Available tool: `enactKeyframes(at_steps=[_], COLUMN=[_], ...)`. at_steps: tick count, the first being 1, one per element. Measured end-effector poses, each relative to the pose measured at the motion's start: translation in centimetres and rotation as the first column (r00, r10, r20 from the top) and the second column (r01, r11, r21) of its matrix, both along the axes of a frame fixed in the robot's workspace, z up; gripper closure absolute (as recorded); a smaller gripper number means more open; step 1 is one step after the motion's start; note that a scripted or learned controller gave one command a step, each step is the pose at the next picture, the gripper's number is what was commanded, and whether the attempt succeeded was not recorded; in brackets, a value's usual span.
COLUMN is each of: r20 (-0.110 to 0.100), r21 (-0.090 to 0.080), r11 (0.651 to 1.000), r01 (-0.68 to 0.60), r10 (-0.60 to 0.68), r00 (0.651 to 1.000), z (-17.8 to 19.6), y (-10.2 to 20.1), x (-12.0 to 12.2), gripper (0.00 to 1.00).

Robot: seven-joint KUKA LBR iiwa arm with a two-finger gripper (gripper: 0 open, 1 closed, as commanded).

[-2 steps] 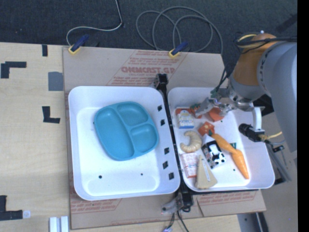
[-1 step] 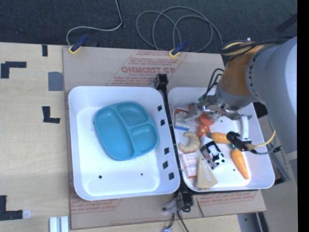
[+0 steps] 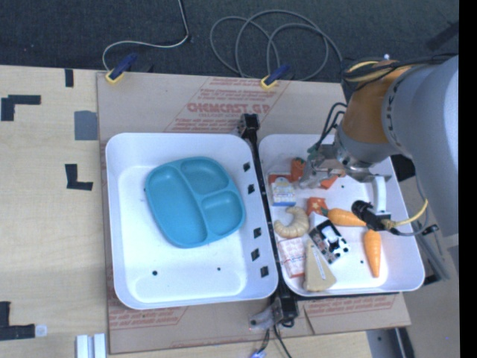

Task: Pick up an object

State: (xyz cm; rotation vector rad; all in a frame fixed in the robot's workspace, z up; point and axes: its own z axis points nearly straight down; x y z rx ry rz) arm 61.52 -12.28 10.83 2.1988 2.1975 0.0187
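The right bin holds several small items. An orange carrot lies near its right side and a second carrot lies in the middle. A beige croissant, a tan wedge, a black-and-white toy, a white packet and a small red piece lie toward the left. My gripper hangs low over the bin's upper part, right beside a red-orange item. The arm's grey and orange wrist hides what lies under it.
The left bin holds a blue divided plate. A black divider runs between the bins. Cables loop on the dark floor behind the bench. A yellow cable trails from the arm over the right bin's edge.
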Motion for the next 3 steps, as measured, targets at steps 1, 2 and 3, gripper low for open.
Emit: enactKeyframes(at_steps=[1, 2, 3], r20=[-0.001, -0.03, -0.029], r21=[0.001, 0.013, 0.011], r11=[1.0, 1.0, 1.0], r01=[0.0, -0.002, -0.003], r10=[0.0, 0.002, 0.003], r00=[1.0, 1.0, 1.0], z=[-0.1, -2.3, -1.2], y=[0.0, 1.6, 1.6], x=[0.0, 5.4, 5.4], gripper=[0.0, 0.0, 1.0])
